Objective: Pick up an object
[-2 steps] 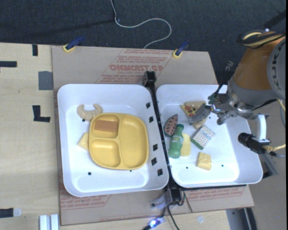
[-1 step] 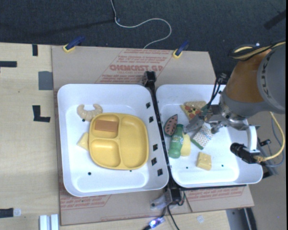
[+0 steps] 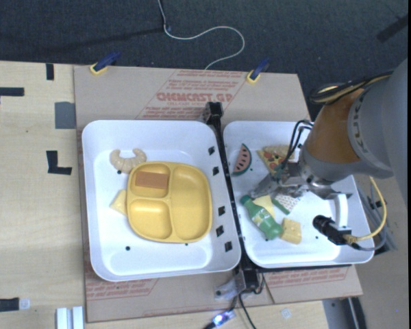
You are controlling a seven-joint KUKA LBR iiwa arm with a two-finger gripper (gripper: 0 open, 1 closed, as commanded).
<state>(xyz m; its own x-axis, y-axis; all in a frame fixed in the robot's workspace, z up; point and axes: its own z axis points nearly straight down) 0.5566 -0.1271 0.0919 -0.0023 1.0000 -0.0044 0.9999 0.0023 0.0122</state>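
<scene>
Camera view, from above and at a slant: two shallow white bins side by side on a sheet of printed cardboard (image 3: 192,94). Left bin (image 3: 99,184) holds a yellow divided plate (image 3: 170,204) with a brown slab (image 3: 151,179) lying in its upper-left compartment. A tan curled piece (image 3: 126,158) lies just beyond the plate's upper-left rim, and a pale yellow wedge (image 3: 118,200) pokes out from under its left edge. Right bin (image 3: 329,252) holds a watermelon slice (image 3: 242,158) near the divider, a pizza slice (image 3: 270,156) beside it, a green bottle (image 3: 263,218) lying tilted in the lower left, and a yellow chunk (image 3: 292,232) touching the bottle's lower end. A pale, speckled flat item (image 3: 285,202) lies under the tool. Gripper (image 3: 282,182) hangs low over the middle of the right bin, just above the bottle's upper end, the grey arm (image 3: 370,129) with its orange band entering from the right; whether it is spread or closed cannot be told. Nothing is seen between its tips. Cardboard rests on a light wooden bench (image 3: 27,204) with black marks; two blue-and-yellow clamps (image 3: 104,62) pin its far edge. Beyond lies dark carpet (image 3: 294,12) with a thin white cable (image 3: 205,36).
</scene>
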